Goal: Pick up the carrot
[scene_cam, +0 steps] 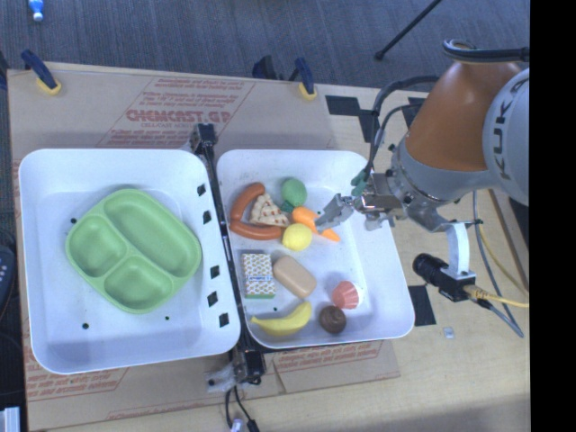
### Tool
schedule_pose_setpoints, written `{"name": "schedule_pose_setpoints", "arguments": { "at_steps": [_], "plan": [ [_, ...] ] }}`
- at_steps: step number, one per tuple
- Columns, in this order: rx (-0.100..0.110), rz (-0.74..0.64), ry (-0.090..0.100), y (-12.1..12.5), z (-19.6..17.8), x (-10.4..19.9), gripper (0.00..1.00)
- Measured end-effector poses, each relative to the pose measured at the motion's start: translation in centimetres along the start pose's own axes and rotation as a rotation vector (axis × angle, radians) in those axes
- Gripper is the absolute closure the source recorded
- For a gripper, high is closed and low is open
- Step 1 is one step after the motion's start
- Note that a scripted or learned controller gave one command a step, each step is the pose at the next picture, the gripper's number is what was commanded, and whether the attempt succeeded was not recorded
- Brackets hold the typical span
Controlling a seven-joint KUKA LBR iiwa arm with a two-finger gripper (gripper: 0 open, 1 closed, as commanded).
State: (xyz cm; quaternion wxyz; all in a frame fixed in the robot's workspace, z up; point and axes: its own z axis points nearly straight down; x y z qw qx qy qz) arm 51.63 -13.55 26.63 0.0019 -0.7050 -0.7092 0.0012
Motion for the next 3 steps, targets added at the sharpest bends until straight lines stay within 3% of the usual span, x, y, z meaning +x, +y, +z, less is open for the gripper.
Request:
{"name": "schedule_pose_setpoints", "arguments": {
  "at_steps": [1,2,3],
  "plan": [
    [0.000,0.252,-0.001,6.5,9.9,-1.2,0.00],
    [0.002,0.388,0.000,5.9,17.5,-1.9,0.00],
    [0.004,0.385,0.001,5.9,16.5,-1.9,1.00]
  ]
}}
